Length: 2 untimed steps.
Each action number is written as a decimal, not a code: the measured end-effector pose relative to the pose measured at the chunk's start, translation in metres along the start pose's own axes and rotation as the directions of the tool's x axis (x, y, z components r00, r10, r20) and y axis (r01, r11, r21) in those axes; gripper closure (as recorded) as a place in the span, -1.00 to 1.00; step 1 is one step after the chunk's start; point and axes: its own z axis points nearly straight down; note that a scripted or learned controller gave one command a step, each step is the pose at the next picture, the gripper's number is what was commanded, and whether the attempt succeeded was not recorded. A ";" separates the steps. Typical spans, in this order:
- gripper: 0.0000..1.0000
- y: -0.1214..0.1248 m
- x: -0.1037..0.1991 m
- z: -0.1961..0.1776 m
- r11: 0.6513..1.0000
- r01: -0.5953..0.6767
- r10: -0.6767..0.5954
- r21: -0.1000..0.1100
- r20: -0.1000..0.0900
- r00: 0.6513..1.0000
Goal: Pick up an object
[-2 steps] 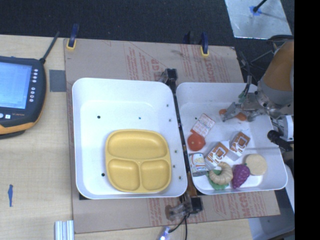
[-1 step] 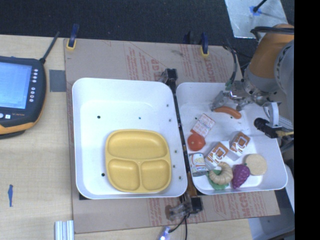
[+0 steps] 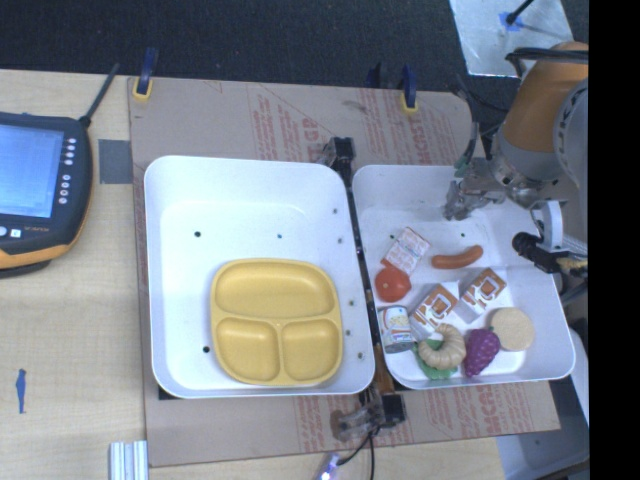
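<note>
The right bin [image 3: 400,190] holds several small toy foods: a sausage [image 3: 457,259], a red tomato [image 3: 392,284], a white packet [image 3: 407,249], two small cartons [image 3: 435,307] [image 3: 482,290], a round cracker [image 3: 511,328], purple grapes [image 3: 481,350] and a pretzel-like ring [image 3: 443,348]. My gripper [image 3: 462,203] hangs over the back right part of this bin, above and behind the sausage, with nothing seen between its fingers. The arm's orange band [image 3: 545,93] rises at the right edge.
The left bin [image 3: 180,198] holds a yellow divided plate [image 3: 278,322]. A tablet-like controller [image 3: 40,188] lies on the bench at far left. Clamps [image 3: 408,86] hold the cardboard sheet under the bins at its back edge.
</note>
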 end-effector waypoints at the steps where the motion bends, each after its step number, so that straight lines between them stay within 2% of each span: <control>1: 1.00 -0.006 0.057 -0.072 1.000 -0.004 0.004 -0.003 -0.001 1.000; 2: -1.00 -0.006 0.056 -0.070 1.000 -0.005 0.005 -0.001 -0.001 1.000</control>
